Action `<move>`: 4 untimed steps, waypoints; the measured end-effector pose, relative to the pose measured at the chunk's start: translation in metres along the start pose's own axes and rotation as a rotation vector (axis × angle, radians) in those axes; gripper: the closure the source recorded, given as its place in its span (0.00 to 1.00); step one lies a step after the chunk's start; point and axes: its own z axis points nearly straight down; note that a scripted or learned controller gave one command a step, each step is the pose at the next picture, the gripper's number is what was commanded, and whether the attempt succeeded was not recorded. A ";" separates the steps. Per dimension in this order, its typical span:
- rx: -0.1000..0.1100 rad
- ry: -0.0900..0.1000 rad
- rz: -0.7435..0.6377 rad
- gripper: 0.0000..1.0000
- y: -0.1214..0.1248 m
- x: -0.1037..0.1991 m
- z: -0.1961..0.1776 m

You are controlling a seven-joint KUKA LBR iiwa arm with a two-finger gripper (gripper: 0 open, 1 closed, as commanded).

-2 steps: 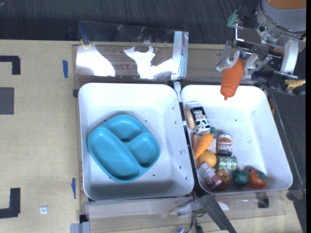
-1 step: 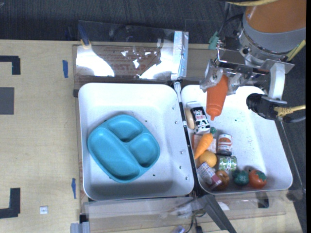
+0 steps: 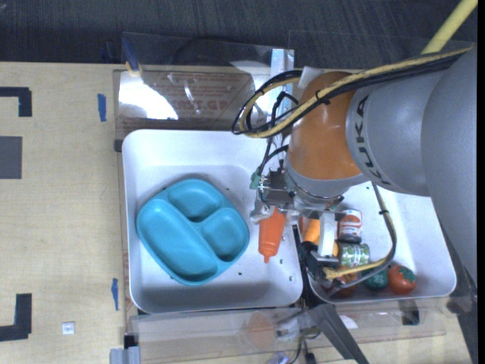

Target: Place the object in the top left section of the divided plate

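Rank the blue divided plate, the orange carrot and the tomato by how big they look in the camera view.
1. Blue divided plate
2. Carrot
3. Tomato, partly hidden at the bin's edge, so unsure.

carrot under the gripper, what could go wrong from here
1. The carrot hangs below the wrist, but the grip on it is hidden, so it may slip out on the way.
2. It sits over the left bin's floor, right of the blue plate; letting go now would miss the plate.
3. The plate's sections are small, so it could land in the wrong one.
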 end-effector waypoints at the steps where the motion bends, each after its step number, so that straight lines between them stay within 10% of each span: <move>1: -0.021 0.005 -0.113 1.00 -0.038 -0.038 -0.196; 2: -0.014 0.005 -0.141 1.00 -0.053 0.066 -0.256; 3: -0.013 0.000 -0.239 1.00 0.027 0.063 -0.251; 4: -0.005 0.000 -0.278 1.00 -0.030 0.108 -0.140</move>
